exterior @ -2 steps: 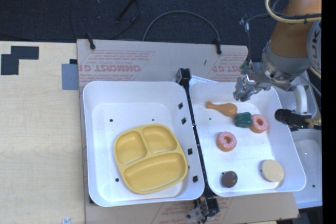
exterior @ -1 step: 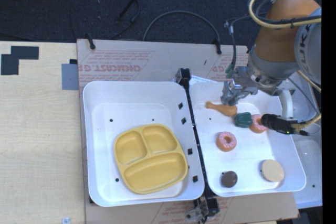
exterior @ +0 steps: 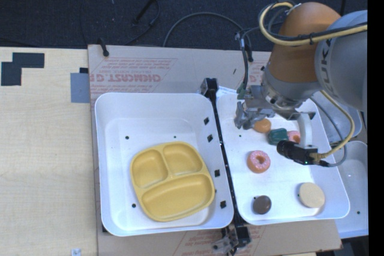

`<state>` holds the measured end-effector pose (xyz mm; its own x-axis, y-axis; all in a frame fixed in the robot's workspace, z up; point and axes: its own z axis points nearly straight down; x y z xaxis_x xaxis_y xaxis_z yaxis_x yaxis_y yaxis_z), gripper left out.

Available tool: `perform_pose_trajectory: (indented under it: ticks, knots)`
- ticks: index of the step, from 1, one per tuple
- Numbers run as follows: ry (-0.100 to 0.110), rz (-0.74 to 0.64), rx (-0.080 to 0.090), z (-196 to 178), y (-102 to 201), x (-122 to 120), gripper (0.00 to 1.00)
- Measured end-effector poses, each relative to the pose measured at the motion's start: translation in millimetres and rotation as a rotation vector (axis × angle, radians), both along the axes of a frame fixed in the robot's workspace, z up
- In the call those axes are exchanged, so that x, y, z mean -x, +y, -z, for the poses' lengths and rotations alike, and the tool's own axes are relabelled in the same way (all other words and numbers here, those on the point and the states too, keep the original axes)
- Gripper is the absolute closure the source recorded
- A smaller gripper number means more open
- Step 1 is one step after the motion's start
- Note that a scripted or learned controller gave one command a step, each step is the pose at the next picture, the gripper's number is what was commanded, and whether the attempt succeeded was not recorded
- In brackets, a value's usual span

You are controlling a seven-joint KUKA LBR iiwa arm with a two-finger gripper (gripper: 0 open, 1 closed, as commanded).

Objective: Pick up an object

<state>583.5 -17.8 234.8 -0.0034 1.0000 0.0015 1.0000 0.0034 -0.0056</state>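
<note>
Two shallow white bins (exterior: 114,129) sit on a cardboard-lined bench (exterior: 138,72) over dark carpet; the left bin holds one yellow three-compartment plastic plate (exterior: 172,180), the right one pink frosted doughnut (exterior: 258,161); whether the two-finger gripper (exterior: 243,117) is spread cannot be told.

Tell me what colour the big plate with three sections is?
Yellow. The plate lies in the left bin, seen in the camera view.

A tan bench (exterior: 42,159) bears cardboard (exterior: 132,72) under two white bins (exterior: 111,111).

— What colours lie under me?
— A yellow tray (exterior: 173,180) in the white left bin (exterior: 114,129); in my right bin (exterior: 336,204), a pink-iced doughnut (exterior: 258,161), brown cookie (exterior: 261,204), cream disc (exterior: 311,195), teal piece (exterior: 277,135).
</note>
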Motion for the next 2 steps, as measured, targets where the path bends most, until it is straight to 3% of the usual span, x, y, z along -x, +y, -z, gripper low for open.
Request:
perform_pose_trajectory:
  ticks: [2]
  knots:
    - [-0.001,-0.002,0.000,-1.7,91.6,23.2,1.00]
